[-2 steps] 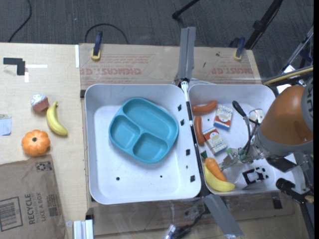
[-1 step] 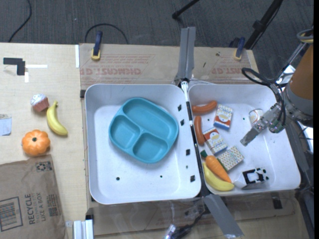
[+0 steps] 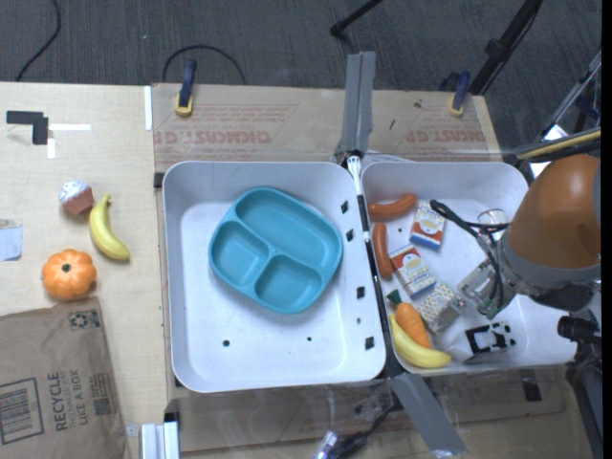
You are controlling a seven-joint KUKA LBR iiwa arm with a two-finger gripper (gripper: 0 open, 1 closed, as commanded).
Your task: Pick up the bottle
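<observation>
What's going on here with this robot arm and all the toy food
The arm reaches in from the right over the right bin, which holds hot dogs, small cartons, a carrot and a banana. Its gripper sits low among the clutter there, with nothing plainly held. The left bin holds a blue tray.

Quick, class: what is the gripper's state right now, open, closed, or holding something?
Gripper: low in the right bin beside the small cartons; whether it is open or closed cannot be told, and no item is seen held in it.
</observation>
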